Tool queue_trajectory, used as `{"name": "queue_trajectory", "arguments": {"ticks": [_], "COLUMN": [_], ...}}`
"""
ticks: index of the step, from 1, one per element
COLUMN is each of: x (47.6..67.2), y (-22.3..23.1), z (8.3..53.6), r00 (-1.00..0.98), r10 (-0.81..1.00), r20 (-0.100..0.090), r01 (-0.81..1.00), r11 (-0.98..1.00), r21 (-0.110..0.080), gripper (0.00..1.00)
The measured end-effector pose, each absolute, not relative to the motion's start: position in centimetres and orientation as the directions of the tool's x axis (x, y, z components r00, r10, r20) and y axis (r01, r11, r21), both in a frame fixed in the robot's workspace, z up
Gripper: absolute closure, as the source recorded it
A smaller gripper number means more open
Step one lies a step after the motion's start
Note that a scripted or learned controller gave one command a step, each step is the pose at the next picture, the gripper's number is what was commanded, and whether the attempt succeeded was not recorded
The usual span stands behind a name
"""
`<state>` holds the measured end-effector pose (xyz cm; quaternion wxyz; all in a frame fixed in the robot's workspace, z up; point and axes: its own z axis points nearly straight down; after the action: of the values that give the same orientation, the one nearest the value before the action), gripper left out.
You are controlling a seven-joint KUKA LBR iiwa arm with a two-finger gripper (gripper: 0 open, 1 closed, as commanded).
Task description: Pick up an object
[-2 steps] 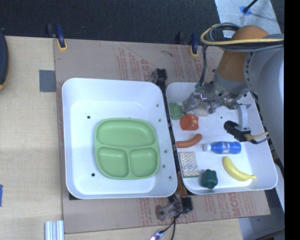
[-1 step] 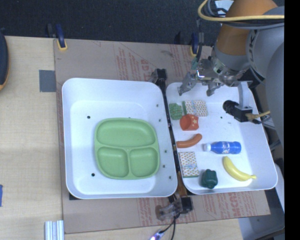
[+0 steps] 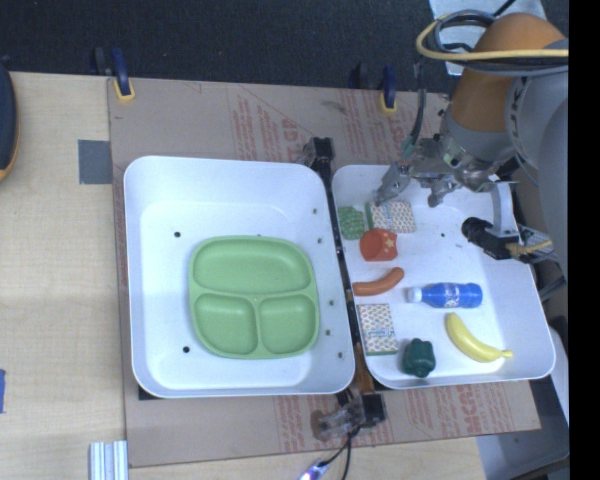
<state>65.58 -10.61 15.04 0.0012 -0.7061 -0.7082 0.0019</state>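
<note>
Approach step, nothing picked yet. My end effector (image 3: 395,190) hovers over the far end of the right bin (image 3: 540,358). Can't tell its state from this angle.

Closest candidate: patterned packet (image 3: 394,218), directly under the tips, maybe touching. Red piece (image 3: 379,244) and green piece (image 3: 352,222) sit just past it, toward the left bin (image 3: 140,268). Sausage (image 3: 378,283), blue bottle (image 3: 445,295) and banana (image 3: 472,339) lie further out.

Next, as I judge it: drop straight down on the packet, close, lift. It's flat and may slip.
</note>
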Motion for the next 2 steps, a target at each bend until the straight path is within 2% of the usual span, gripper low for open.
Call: {"name": "queue_trajectory", "arguments": {"ticks": [1,2], "x": [65.6,56.9], "y": [-13.9,-14.4], "z": [16.9,13.6], "r00": [-0.003,-0.004], "r10": [1.0,1.0], "r20": [-0.001,0.0], "r01": [1.0,1.0], "r11": [0.003,0.004], "r21": [-0.002,-0.005], "gripper": [0.0,0.0]}}
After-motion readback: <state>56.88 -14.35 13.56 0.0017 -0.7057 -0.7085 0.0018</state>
